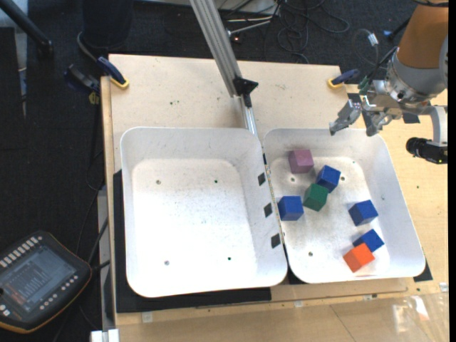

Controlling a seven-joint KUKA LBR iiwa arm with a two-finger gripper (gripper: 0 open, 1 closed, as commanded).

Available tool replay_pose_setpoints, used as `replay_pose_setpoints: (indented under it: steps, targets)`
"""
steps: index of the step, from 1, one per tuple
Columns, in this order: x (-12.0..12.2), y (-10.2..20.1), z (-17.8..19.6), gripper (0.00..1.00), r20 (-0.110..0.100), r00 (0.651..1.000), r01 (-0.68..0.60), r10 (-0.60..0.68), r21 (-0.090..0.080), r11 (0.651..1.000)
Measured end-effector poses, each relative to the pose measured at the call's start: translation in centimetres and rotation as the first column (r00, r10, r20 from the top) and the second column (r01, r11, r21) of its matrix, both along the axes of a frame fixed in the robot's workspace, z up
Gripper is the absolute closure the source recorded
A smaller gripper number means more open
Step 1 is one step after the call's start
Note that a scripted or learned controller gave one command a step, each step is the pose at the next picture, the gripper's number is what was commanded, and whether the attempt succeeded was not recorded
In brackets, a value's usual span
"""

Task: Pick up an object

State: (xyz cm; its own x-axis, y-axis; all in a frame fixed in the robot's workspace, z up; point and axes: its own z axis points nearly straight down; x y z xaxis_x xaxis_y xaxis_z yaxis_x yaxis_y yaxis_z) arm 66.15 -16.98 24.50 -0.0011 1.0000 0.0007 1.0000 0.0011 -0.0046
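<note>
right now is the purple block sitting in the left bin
No, the purple block lies in the right bin, near its top edge, alongside the blue, green and orange blocks.

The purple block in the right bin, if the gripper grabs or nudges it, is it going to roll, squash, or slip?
The purple block looks like a solid cube with flat faces, so it should slide or tumble one face rather than roll. It probably stays stiff under the fingers. It sits apart from the nearest blue block, so a nudge likely won't disturb the others.

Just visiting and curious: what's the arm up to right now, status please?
Gripper open, above the right bin's far edge, holding nothing. Seven blocks inside; purple block nearest. Nothing in the way.
</note>
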Motion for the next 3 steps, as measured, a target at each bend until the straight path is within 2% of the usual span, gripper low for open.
replay_pose_setpoints:
  steps: [1, 3]
  targets:
    - [0.0, 0.0, 0.3, 0.0, 0.003, 1.0, -0.002, 0.002, -0.001, 1.0]
    - [-0.8, 0.0, -11.8, 0.0, 0.003, 1.0, 0.0, 0.0, 0.0, 1.0]
